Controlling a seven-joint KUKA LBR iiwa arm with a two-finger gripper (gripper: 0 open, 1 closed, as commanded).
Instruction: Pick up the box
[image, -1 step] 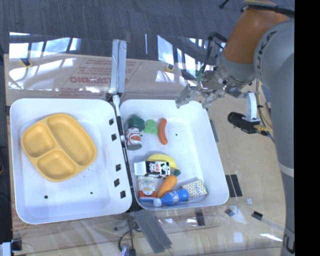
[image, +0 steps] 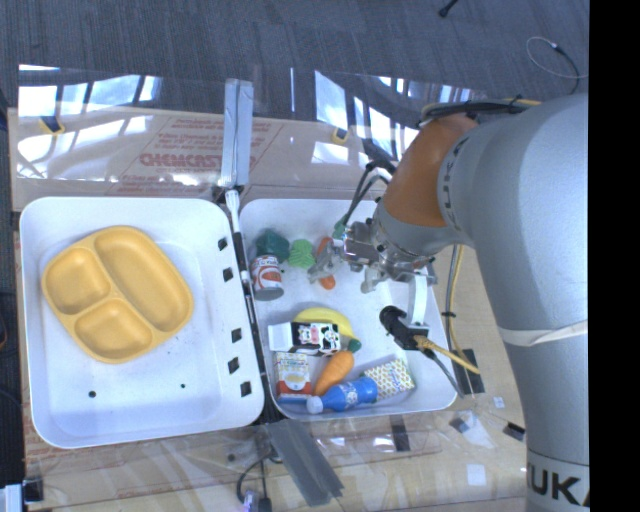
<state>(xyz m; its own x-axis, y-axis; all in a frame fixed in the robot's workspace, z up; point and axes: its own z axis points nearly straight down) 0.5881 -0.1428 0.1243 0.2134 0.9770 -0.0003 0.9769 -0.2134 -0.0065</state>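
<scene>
From the overhead camera I see two white bins side by side on the bench. The left bin holds a yellow divided plate. The right bin is crowded — a small can by its left wall, green toy vegetables behind it, a banana, a carrot, a blue bottle and a patterned packet along the front. The box, black and white, lies just in front of the banana, touching the carrot's tip. My arm reaches in from the right; its tool hangs over the back of the right bin, well behind the box — I cannot tell how far open it is, nor whether it has hold of anything.
</scene>
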